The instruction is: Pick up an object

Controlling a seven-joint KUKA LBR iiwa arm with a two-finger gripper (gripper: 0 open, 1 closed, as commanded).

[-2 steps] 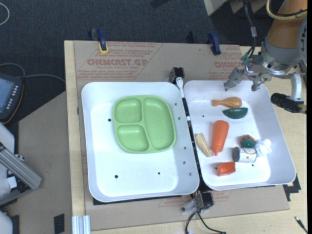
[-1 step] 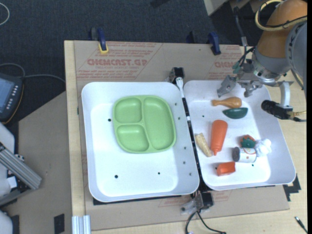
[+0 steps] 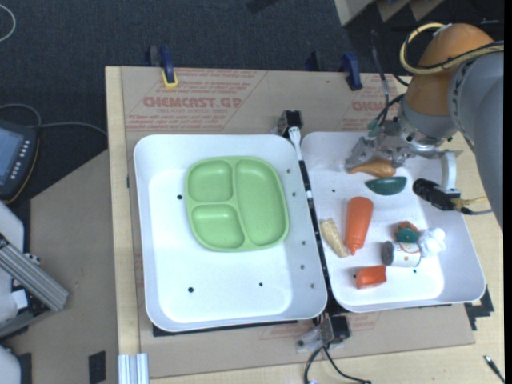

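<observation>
- Bench [image 3: 240,94] w/ two white bins: left bin [image 3: 160,278] has a green divided plate [image 3: 238,203].
- Gripper [image 3: 374,160] low at far end of right bin [image 3: 456,270], over a tan-orange object [image 3: 376,168]; grip state: can't tell.
- Nearby: dark green piece [image 3: 386,185], orange bottle [image 3: 358,222].

A robotics lab: clamped cardboard-topped bench [image 3: 240,94], loose cables [image 3: 336,358], aluminium framing [image 3: 32,274].

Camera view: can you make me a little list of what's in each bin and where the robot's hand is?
left bin: green divided plate
right bin: orange carrot-shaped toy, beige stick, dark green piece, small red piece, little toy pile
gripper: low over right bin's far end, at an orange-brown object
</observation>
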